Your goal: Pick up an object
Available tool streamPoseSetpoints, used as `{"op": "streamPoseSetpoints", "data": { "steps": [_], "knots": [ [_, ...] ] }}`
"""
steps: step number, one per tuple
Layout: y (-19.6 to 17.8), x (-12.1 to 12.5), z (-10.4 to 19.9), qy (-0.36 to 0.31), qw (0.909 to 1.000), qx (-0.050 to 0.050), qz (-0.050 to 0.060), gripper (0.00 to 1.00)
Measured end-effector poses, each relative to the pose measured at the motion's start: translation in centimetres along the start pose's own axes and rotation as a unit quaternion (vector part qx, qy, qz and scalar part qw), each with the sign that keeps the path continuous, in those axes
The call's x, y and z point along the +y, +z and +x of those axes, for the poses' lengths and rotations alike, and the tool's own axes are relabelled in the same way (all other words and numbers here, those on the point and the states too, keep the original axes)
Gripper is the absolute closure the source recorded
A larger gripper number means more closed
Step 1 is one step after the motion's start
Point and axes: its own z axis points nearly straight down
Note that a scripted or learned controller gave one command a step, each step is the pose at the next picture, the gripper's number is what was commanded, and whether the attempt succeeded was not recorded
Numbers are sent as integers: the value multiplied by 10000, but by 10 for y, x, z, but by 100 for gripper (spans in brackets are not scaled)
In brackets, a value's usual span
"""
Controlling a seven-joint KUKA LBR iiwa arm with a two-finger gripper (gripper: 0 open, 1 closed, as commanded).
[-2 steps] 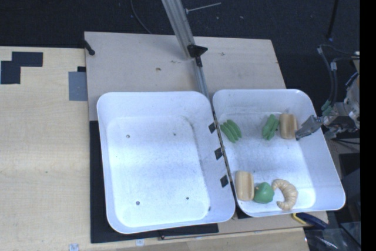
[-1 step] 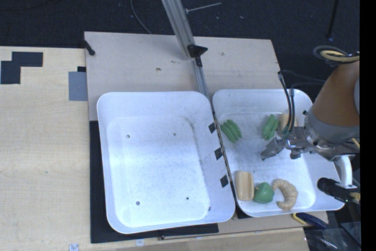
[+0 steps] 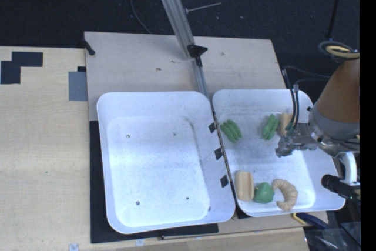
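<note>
From above, the tool [image 3: 286,147] hangs low in the right bin [image 3: 254,104], just beside a green piece [image 3: 270,126] and a tan piece [image 3: 284,121]; its grip state cannot be told. Crowding risks a missed grasp.

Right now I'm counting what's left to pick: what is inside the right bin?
The right bin holds two green pieces, a tan block, a green lump and a croissant. The gripper partly covers a tan item; anything beneath is hidden.
</note>
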Motion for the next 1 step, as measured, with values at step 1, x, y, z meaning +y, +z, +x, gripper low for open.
{"op": "streamPoseSetpoints", "data": {
  "steps": [1],
  "knots": [
    [-87,70,-49,-5,10000,-15,-37,100]
  ]
}}
